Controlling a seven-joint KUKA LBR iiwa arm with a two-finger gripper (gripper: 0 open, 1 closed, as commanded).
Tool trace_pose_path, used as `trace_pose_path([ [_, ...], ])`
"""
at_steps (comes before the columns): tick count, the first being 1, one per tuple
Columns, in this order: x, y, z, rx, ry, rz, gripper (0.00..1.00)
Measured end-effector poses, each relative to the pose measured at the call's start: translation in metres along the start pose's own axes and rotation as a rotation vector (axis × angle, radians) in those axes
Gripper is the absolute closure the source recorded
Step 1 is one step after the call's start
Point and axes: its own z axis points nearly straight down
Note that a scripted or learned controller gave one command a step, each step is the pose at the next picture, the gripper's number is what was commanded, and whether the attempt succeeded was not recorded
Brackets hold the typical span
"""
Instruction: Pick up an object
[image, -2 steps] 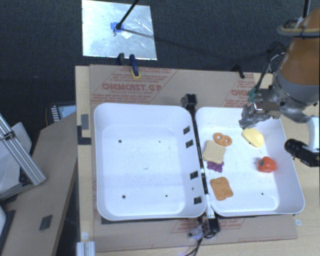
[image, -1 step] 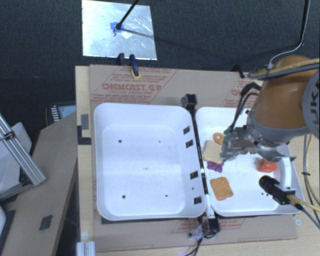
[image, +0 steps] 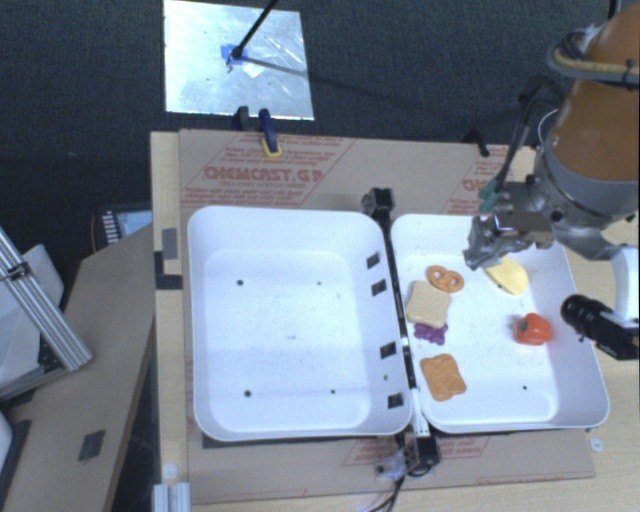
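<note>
The right bin (image: 500, 400) holds several toy foods. A brown pretzel (image: 445, 279) lies near its back left, with a pale yellow piece (image: 509, 277) to its right. A tan bread slice (image: 429, 303) rests on a small purple item (image: 433, 334). Toward the bin's right side sits a red pepper (image: 533, 329), and an orange cracker (image: 442, 376) lies near the front left. My gripper (image: 487, 250) hangs over the back of this bin, between the pretzel and the yellow piece and just above them. I see nothing held in it.
The left bin (image: 290, 225) stands beside the right one, with a black-clipped divider (image: 392, 300) between them. Both rest on a cardboard sheet (image: 300, 170). A shiny foil square (image: 238, 60) lies beyond the bench's back edge.
</note>
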Motion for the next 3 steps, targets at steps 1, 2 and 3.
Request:
trace_pose_path([
  [1,0.063,-0.003,0.11,0.023,-0.002,-0.001,1.0],
  [2,0.088,0.001,0.011,0.005,0.001,0.001,1.0],
  [3,0.126,0.004,-0.018,0.012,0.0,0.001,1.0],
])
